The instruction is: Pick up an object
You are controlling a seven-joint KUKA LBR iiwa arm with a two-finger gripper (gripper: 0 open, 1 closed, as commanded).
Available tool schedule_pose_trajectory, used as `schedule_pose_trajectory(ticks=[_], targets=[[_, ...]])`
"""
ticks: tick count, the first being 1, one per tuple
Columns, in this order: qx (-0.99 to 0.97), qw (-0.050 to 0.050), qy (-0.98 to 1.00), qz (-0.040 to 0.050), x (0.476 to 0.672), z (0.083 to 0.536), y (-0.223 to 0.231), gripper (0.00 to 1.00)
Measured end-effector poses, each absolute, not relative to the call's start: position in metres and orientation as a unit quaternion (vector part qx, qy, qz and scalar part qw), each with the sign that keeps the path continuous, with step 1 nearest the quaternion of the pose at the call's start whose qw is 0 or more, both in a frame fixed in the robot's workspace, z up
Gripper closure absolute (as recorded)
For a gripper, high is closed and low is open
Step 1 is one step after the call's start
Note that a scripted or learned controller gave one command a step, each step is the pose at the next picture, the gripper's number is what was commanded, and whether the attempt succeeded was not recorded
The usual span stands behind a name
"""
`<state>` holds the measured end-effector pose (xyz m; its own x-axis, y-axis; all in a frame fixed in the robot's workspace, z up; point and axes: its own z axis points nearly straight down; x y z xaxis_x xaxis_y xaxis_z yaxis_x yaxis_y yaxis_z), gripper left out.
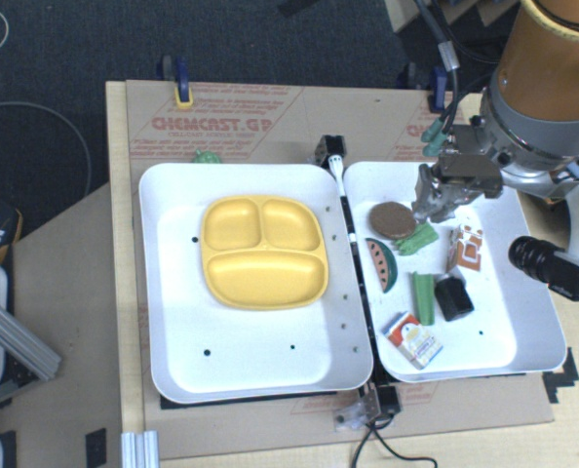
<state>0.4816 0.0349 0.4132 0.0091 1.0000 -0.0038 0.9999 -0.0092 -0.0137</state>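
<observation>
My gripper (429, 209) hangs over the upper left part of the right bin (523, 354). It sits just right of a round brown cookie (391, 220) and directly above a light green piece (417, 239). I see nothing lifted off the bin floor. Lower down lie a watermelon slice (382, 265), a green stick (423, 297), a black block (453, 298), an orange and white packet (465, 250) and a small carton (413, 340).
The left bin (168, 291) holds a yellow divided plate (264, 252). A black divider rail (350, 252) runs between the bins. The arm's grey and orange body (548, 86) looms over the right bin's far right corner. A black fixture (548, 264) sits at the right rim.
</observation>
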Motion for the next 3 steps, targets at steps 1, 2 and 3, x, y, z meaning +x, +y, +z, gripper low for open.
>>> schedule_pose_trajectory(ticks=[1,2,3], targets=[[-0.706,-0.002,-0.709,-0.0031,0.480,0.470,0.070,1.00],[-0.706,-0.003,-0.708,-0.0043,0.480,0.540,0.076,1.00],[-0.708,0.004,-0.706,0.0052,0.479,0.429,0.050,1.00]])
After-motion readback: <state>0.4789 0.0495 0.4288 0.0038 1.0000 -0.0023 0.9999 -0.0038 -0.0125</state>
